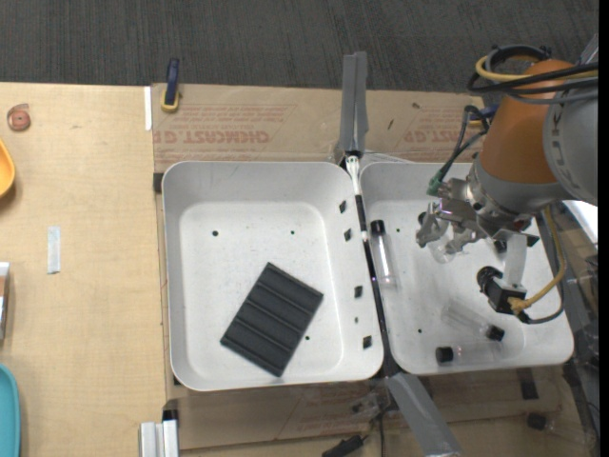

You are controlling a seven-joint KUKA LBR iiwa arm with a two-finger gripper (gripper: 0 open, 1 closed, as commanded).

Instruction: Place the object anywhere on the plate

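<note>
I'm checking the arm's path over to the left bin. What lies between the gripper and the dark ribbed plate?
In the camera view, between the gripper and the dark ribbed plate lie a clear tube with a black cap and the bins' adjoining rims.

Blue-handled clamp (171,84) at cardboard sheet's (257,127) far left corner. Orange curved object (5,171) at bench's left edge; small pink disc (18,118) beyond it. Teal item (8,412) at lower left.

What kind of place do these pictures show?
Probably a robotics lab or test cell. A grey and orange arm reaches over two shallow white bins set on a wooden bench, a dark ribbed plate lies in the left bin, and a clamp holds cardboard behind.
</note>
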